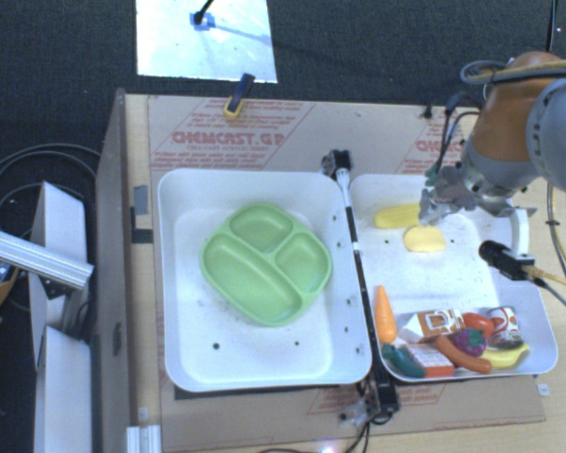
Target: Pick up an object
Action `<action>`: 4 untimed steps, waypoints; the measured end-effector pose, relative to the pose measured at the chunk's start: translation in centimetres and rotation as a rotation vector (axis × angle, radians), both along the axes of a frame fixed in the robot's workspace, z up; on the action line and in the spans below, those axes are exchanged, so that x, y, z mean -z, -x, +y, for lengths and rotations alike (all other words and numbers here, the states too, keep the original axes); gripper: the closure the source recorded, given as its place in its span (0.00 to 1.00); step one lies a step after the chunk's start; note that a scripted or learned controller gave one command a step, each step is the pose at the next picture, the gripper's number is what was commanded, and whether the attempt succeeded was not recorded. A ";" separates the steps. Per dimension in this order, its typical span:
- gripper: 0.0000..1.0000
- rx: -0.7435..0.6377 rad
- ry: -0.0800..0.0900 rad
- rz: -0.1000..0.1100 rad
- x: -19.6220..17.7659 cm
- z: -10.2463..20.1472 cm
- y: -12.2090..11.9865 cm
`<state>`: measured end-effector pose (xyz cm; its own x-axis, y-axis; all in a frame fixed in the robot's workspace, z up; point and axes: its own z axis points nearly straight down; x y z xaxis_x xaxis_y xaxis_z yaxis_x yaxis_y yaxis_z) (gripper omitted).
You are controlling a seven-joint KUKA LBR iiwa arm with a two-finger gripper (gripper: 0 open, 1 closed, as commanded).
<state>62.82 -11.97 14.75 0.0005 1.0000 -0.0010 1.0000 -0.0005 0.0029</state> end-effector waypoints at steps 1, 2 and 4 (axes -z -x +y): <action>1.00 0.002 0.000 0.004 0.6 -3.3 4.0; 0.00 -0.002 -0.001 0.001 0.5 -3.1 3.8; 0.00 -0.006 -0.002 0.009 6.2 2.7 -2.0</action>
<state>64.84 -9.28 8.55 -0.0052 1.0000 0.0009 1.0000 0.0052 -0.0063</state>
